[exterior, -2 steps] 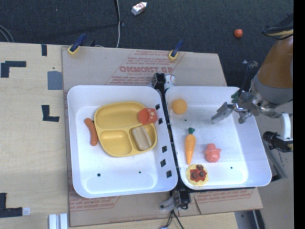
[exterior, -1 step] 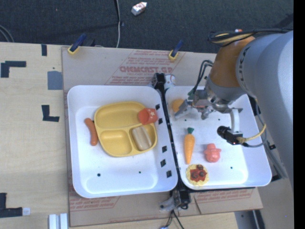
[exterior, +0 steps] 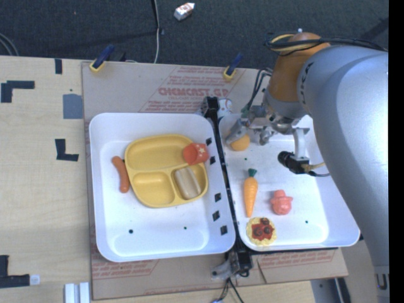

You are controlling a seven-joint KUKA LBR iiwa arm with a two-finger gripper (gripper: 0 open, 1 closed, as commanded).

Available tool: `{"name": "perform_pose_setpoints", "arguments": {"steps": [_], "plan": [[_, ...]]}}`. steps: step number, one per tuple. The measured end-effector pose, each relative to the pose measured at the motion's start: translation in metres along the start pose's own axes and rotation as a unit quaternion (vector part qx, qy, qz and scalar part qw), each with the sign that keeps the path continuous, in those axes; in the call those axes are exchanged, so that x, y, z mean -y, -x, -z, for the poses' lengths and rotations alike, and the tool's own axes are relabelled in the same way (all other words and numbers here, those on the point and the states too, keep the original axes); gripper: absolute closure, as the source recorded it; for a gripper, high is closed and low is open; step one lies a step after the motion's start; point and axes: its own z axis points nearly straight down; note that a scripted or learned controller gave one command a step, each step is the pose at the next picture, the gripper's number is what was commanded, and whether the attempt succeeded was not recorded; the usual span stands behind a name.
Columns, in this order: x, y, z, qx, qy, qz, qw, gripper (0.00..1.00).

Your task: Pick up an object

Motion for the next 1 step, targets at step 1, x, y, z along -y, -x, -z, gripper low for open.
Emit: {"name": "perform_pose_setpoints", "arguments": {"steps": [1], "plan": [[0.0022, 0.0000, 0.0102, 0.000, -0.002, 0.000, 1.0000, 1.00]]}}
